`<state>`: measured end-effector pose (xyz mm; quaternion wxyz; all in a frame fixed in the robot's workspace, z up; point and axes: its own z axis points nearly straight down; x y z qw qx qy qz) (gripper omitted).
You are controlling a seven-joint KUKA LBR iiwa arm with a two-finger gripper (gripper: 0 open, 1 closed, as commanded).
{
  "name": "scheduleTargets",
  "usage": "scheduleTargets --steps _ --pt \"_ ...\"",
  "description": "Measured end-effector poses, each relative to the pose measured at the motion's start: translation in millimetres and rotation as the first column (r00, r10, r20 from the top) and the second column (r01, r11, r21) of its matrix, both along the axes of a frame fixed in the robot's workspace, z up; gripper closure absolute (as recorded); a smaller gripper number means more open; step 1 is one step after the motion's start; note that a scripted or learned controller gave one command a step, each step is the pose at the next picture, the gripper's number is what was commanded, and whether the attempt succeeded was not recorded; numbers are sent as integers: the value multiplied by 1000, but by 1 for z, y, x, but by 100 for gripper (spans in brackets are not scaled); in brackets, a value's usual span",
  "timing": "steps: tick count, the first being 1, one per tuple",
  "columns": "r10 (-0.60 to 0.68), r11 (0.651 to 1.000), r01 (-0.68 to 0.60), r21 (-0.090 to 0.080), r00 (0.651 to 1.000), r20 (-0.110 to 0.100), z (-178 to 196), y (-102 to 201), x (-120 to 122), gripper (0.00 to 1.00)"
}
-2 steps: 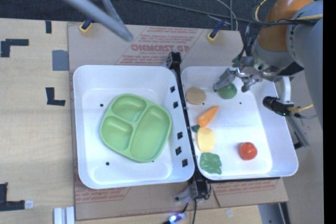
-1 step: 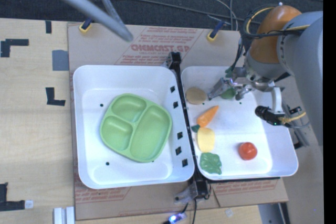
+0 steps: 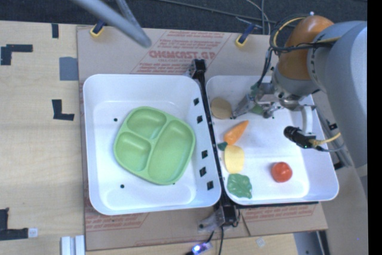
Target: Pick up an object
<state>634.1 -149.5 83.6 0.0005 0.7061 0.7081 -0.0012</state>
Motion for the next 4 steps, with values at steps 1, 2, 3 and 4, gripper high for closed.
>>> scheduleTargets --steps 1,2,3,4 --pt "0 1000 0 -1 1000 -3 12 -1 0 100" --pt "-1 1000 1 2 1000 4 58 7 5 100" --pt "-1 1000 1 1 1000 6 115 2 14 100" --pt "-2 1000 2 2 1000 4 150 3 15 100"
